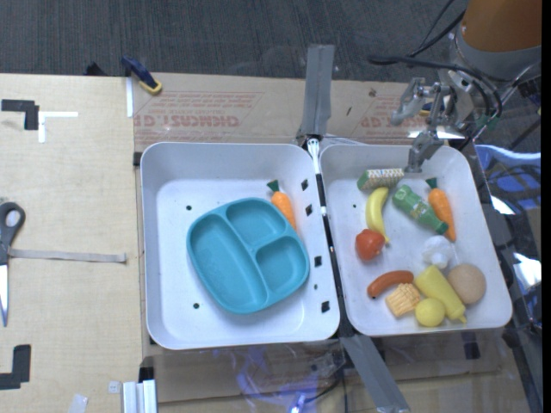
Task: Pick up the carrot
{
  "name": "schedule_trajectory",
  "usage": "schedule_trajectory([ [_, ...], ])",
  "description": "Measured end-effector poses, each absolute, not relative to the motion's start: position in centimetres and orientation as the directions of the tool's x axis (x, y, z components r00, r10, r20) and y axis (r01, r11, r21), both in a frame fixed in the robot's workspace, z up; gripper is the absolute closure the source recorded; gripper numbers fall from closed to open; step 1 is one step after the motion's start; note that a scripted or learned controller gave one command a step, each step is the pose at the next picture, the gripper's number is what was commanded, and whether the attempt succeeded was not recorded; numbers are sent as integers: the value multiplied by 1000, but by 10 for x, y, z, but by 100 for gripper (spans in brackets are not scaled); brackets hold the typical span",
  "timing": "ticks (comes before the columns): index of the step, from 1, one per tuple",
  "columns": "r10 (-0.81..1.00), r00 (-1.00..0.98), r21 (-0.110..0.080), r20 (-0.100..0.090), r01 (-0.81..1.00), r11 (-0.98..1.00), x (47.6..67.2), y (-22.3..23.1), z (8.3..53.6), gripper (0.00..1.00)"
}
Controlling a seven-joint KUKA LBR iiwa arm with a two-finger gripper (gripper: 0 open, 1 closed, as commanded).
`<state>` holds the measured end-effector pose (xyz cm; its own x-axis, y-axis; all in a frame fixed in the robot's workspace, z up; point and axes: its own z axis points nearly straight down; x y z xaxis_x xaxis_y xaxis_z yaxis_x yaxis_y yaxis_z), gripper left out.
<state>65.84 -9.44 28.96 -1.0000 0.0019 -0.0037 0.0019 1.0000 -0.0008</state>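
Orange carrot [442,209] lies at 5 o'clock from the gripper [422,149], jaws' state unclear; descend aligned, clearing the bottle [418,207].

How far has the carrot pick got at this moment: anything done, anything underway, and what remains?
Nothing looks done yet. One carrot lies in the right bin beside the green bottle; another carrot lies in the left bin against the blue plate. Underway: the claw hangs over the right bin's far edge, nothing visibly in it. Left: descend on a carrot, grip, lift.
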Motion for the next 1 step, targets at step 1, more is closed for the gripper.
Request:
schedule_trajectory([
  [1,-37,-999,-1,-3,-37,999,639,-162,144,0],
])
